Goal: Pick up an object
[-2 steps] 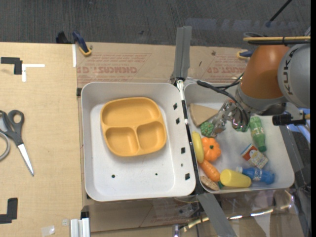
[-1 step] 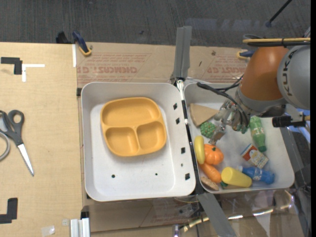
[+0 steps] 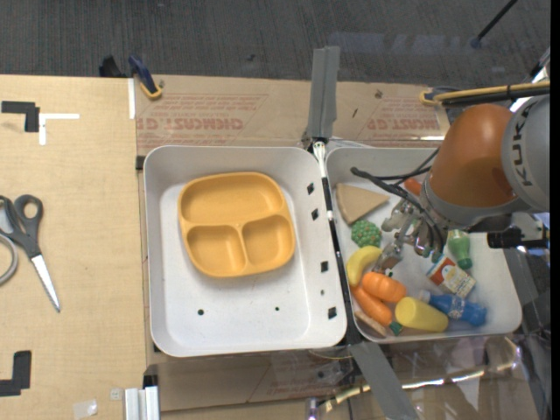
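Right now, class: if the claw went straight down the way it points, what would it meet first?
Probably the yellow banana or the orange carrot just below the claw; depth is unclear from above.

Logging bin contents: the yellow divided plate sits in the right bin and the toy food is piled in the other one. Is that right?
Not quite. The camera view shows the yellow divided plate in the left bin; the toy food, like the carrot, is piled in the right bin.
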You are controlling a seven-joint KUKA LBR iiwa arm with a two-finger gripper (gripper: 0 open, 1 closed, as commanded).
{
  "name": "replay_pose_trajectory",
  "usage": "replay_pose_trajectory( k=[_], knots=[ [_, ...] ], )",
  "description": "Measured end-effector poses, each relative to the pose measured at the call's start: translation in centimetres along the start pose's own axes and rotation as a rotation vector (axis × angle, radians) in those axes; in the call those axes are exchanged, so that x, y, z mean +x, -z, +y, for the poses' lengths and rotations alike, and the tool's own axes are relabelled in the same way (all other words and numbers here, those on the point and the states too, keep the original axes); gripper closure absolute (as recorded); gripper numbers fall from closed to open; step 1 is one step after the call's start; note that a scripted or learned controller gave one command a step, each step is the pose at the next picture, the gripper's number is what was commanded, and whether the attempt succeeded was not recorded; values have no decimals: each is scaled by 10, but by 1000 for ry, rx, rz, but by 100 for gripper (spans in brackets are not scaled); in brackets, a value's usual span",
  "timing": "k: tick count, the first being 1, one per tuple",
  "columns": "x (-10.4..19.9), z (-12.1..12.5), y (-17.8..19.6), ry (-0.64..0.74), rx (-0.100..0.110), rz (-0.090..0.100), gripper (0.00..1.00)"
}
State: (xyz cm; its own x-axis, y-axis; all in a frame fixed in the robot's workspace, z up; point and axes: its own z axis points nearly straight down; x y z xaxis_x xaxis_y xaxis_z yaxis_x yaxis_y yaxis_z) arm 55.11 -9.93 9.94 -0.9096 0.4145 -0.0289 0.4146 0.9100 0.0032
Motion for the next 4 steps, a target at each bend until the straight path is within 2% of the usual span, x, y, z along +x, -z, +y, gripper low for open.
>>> replay_pose_trajectory(
  k=[1, 2, 3, 4],
  knots=[
    [12, -12, 3, 1, -1, -14, 0],
    [36, -37, -5, -231, 6, 21, 0],
    [-16, -13, -8, -411, 9, 25, 0],
    [17, -12, -7, -465, 11, 28, 0]
  ],
)
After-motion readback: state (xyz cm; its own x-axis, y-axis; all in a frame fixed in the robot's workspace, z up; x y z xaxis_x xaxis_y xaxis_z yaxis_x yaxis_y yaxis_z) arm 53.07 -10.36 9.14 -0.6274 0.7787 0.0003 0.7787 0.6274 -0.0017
